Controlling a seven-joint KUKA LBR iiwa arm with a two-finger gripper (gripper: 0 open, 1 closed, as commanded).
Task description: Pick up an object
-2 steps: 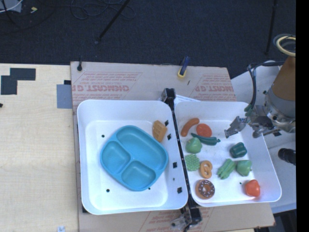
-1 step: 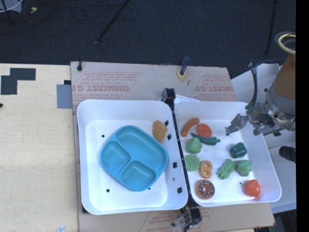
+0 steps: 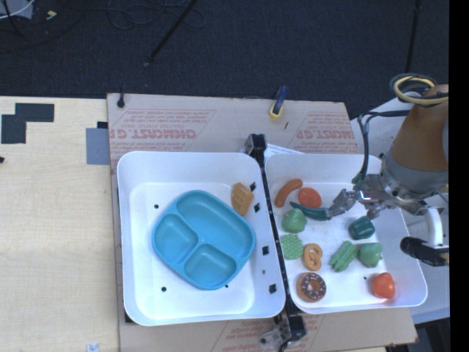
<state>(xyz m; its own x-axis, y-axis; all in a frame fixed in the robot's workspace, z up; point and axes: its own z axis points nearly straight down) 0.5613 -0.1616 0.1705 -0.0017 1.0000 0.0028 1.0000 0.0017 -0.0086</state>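
Reaching in from your right, the gripper (image 3: pixel 359 205) hangs over the right bin (image 3: pixel 419 284) with its fingers spread apart and nothing between them. A dark green pepper (image 3: pixel 361 229) sits just below it, a red tomato (image 3: pixel 309 196) and sausage (image 3: pixel 288 191) lie to its left.

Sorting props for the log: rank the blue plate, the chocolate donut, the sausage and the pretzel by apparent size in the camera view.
1. blue plate, by far the largest.
2. chocolate donut.
3. sausage and pretzel: the sausage is longer but thinner, so they look too alike to rank.
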